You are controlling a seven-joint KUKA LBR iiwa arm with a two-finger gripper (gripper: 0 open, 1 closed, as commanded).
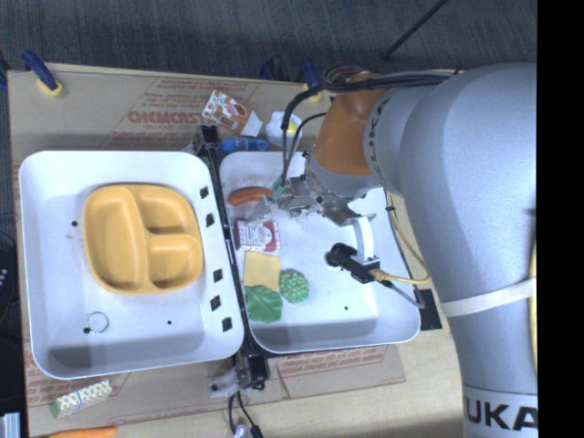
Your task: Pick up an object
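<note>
The arm [456, 199] reached in from the right and bent over the right bin [392, 322], its orange band [342, 140] above the bin's far end. The gripper [292, 194] hung low over the far left part of that bin, close by the sausage [248, 194]. Whether it was open or closed could not be told, and nothing could be seen held in it.

The sausage lay near the bin's far left corner, its long axis running left to right across the view, one end towards the gripper. Just nearer the camera lay a red packet [256, 235], roughly square. Below that sat a yellow slab [262, 269], with a green leaf [264, 304] touching its near edge and a green knobbly ball [294, 286] just beside both. All these kept to the bin's left side, along the divider between the bins.

In the left bin [46, 336] a yellow divided tray [141, 235] lay flat, its long axis sloping from far left to near right. A small ring [97, 322] lay near that bin's near left corner.

Outside the bins, a small carton [224, 109] rested on the cardboard [119, 108] beyond them.
</note>
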